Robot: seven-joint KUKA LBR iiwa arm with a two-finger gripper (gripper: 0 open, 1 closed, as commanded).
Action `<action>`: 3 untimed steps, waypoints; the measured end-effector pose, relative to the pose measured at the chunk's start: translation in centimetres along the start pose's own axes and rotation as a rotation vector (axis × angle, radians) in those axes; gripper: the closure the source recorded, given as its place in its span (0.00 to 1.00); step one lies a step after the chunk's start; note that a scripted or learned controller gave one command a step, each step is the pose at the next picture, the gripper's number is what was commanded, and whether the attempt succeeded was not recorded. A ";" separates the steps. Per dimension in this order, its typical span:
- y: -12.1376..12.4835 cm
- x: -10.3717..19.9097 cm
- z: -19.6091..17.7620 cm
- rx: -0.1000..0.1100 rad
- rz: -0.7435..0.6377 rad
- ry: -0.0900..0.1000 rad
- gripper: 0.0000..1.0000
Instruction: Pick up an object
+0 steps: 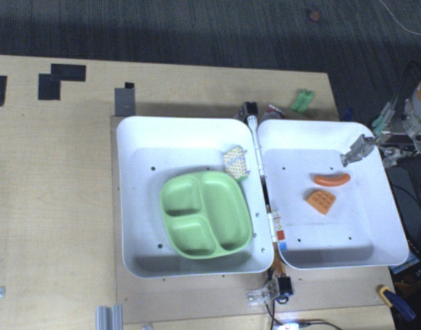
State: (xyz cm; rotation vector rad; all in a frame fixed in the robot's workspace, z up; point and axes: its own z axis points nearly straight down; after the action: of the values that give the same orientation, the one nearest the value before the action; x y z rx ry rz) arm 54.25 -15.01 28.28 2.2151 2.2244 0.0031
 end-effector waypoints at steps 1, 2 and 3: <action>0.6 -2.1 15.5 0.003 0.002 0.001 0.00; 3.5 0.9 19.7 -0.004 0.000 -0.001 0.00; 3.7 0.9 18.5 -0.010 -0.001 -0.002 1.00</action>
State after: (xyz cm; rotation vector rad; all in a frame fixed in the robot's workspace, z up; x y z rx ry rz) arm 57.97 -14.12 9.82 2.2084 2.2196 0.0124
